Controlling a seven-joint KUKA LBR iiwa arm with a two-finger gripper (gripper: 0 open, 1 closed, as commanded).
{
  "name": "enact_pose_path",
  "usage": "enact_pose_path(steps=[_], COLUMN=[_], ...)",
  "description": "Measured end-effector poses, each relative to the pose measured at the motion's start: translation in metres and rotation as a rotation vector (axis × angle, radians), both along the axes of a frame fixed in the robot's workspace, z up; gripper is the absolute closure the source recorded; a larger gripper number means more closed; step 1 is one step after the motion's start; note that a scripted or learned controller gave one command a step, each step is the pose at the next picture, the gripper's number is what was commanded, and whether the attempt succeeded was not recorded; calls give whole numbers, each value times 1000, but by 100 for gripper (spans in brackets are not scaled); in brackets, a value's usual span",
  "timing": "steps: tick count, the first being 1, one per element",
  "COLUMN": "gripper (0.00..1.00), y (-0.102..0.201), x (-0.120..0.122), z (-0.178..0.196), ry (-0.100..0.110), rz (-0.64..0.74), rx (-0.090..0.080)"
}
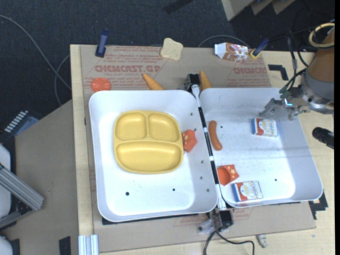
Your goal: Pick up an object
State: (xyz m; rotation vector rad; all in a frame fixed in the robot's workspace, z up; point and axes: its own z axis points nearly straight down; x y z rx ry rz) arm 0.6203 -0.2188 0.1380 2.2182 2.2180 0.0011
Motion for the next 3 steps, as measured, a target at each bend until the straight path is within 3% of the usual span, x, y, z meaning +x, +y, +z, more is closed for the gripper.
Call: enact_pose_path(steps=[1, 2, 3], gripper=[0, 0, 0], y=[54, 15, 13], x=[9, 47, 1], z=[-47, 22, -55], ry=[-2, 0, 7], rz=[1, 1, 0], rx=[0, 1, 4])
